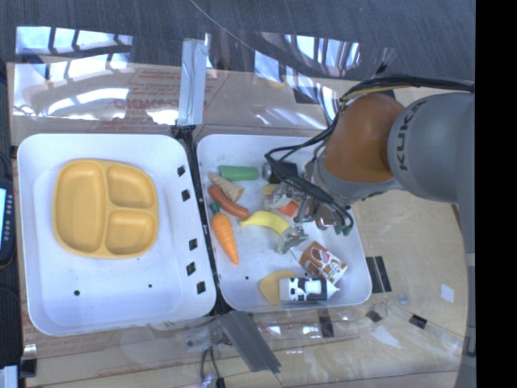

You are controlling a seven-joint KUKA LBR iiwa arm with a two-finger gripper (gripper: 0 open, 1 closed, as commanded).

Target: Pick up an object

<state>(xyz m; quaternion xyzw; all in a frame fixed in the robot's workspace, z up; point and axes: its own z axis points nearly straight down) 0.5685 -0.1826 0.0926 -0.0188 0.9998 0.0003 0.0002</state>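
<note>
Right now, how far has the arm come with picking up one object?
Done: the arm has reached into the right bin, and its tool is low among the toy food, close to the banana. In hand: I see no item clearly gripped. Left: grasp and lift one. The carrot and the yellow tray lie untouched.

Bins white. Sectioned plate yellow. Carrot orange, banana yellow, cylinder green, carton black-and-white (cow patches), packet brown-and-white. Arm grey, orange band.
</note>
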